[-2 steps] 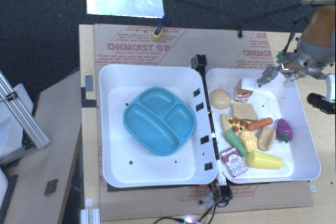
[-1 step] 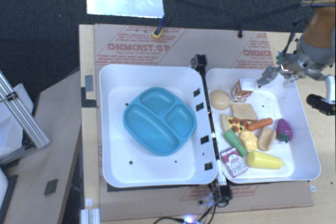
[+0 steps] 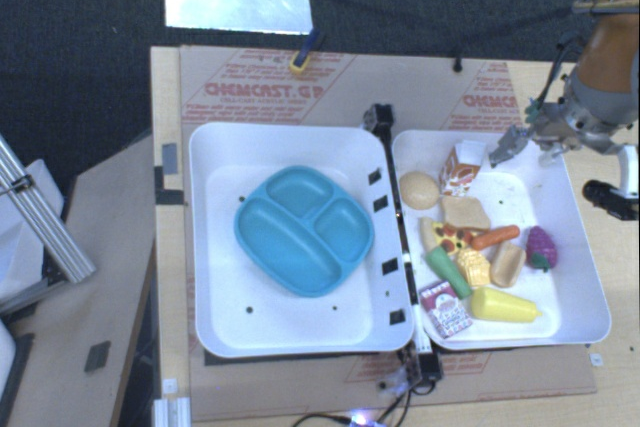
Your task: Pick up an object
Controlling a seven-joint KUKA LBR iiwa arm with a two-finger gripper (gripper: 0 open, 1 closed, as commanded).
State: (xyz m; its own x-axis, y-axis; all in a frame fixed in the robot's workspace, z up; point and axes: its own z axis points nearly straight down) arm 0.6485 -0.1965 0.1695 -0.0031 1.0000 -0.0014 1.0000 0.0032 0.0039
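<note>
Gripper: the gripper (image 3: pixel 505 147) hovers over the far edge of the right bin (image 3: pixel 585 255), nothing between its tips; whether it is spread or closed, I cannot tell.
Nearest item: small carton (image 3: pixel 460 171), just beside the gripper.
Toy food: carrot (image 3: pixel 494 237), grapes (image 3: pixel 541 247), yellow pepper (image 3: pixel 503 305), all inside the right bin.
Blue plate (image 3: pixel 304 229): in the left bin (image 3: pixel 215 245), beside the right bin.

Single fixed camera above bench (image 3: pixel 250 80), angled down (slight slant), both white bins (image 3: pixel 215 315) fully framed.
</note>
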